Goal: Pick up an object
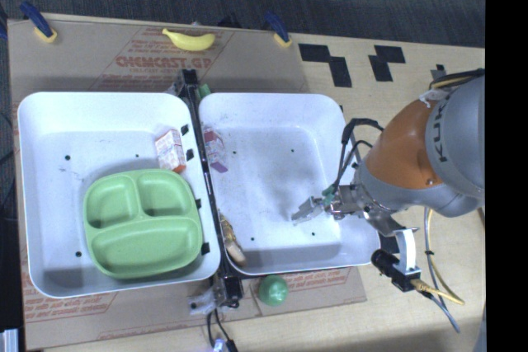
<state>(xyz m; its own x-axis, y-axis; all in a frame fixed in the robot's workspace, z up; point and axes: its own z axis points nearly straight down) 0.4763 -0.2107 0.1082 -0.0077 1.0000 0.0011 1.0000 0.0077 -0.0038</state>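
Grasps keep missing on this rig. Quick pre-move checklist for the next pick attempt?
1. Gripper inside the right bin: ok.
2. Object between its fingers: not ok, none seen.
3. Target beneath gripper: not ok, bare floor there.
4. Nearest candidates located: ok, small packet at the right bin's left wall, brownish item at its lower left corner.
5. Green tray and carton sit in left bin: ok.
6. Green ball and banana lie outside the bins: not ok as targets.

Arm (429, 157) bent in from the right; gripper (307, 210) low — fingers pointing left.
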